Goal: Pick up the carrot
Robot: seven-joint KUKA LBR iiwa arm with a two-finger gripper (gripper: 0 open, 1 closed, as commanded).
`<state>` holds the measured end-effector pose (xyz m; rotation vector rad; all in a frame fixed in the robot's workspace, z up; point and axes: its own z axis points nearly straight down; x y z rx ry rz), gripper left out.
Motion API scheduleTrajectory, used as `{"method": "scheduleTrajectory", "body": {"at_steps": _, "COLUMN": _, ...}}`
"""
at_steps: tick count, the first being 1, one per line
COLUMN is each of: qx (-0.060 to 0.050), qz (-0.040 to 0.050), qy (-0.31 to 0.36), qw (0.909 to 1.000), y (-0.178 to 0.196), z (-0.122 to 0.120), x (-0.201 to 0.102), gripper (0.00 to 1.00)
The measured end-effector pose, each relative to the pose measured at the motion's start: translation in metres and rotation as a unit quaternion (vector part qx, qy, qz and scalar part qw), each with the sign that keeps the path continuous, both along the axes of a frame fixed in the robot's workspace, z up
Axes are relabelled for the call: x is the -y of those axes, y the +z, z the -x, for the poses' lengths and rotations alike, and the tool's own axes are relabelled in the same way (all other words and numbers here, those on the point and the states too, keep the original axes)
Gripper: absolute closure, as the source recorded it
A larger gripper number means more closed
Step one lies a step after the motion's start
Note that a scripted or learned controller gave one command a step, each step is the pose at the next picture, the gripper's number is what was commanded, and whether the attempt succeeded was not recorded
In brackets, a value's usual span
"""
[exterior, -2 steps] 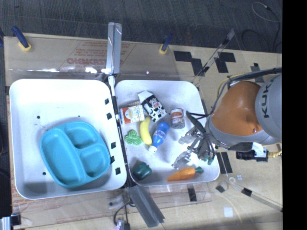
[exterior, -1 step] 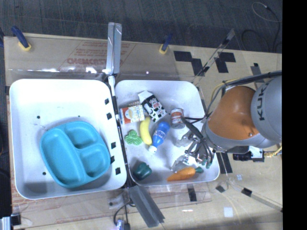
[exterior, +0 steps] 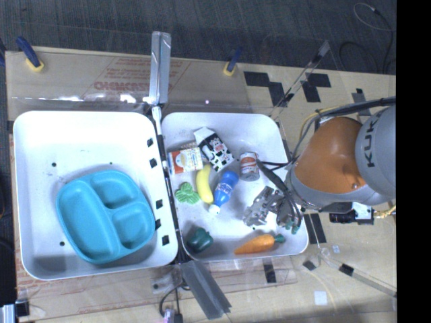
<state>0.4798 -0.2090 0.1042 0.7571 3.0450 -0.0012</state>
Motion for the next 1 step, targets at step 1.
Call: {"method": "scheduleTrajectory", "body": {"at_steps": 1, "qx": 0.000, "qz": 0.0000, "qy": 0.000, "qw": 1.0000, "y": 0.0000, "z": 0.0000, "x": 0.0000, "gripper": 0.00}}
